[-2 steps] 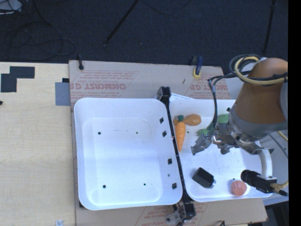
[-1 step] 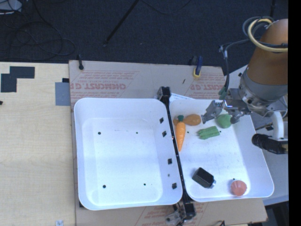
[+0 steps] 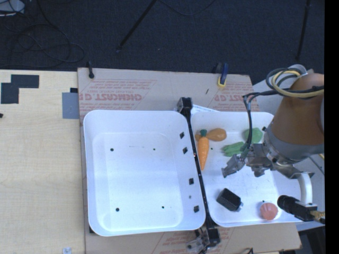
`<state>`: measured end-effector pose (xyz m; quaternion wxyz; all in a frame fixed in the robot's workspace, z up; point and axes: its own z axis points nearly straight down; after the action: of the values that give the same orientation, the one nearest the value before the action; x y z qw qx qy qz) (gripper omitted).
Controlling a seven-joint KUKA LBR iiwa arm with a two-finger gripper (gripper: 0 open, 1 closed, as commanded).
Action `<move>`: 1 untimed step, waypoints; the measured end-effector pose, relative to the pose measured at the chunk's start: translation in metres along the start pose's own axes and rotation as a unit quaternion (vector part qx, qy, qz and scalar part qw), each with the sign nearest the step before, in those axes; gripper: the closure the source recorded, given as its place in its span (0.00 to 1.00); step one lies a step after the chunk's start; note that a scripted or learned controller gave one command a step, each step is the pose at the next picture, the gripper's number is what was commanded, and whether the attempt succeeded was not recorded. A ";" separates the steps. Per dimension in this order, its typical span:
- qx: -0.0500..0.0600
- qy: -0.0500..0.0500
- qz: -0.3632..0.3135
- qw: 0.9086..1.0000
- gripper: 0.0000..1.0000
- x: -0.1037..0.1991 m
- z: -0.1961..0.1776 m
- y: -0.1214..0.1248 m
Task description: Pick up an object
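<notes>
Camera view: gripper (image 3: 233,168) above right bin (image 3: 241,220) (near carrot (image 3: 202,151)).

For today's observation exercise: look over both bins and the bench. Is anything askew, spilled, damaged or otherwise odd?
Nothing stands out. The carrot, orange piece, green piece, black block and pink ball all lie loose inside the right bin, with nothing spilled over its rim. The gripper hangs over that bin.

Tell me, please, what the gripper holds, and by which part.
Nothing: the gripper hangs over bare floor of the right bin, nothing between its fingers.
</notes>
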<state>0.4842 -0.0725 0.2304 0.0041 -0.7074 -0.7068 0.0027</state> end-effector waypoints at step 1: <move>-0.009 -0.001 -0.002 1.000 0.00 0.017 -0.151 -0.009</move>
<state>0.4762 -0.0558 0.3817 -0.0032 -0.7057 -0.7085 -0.0029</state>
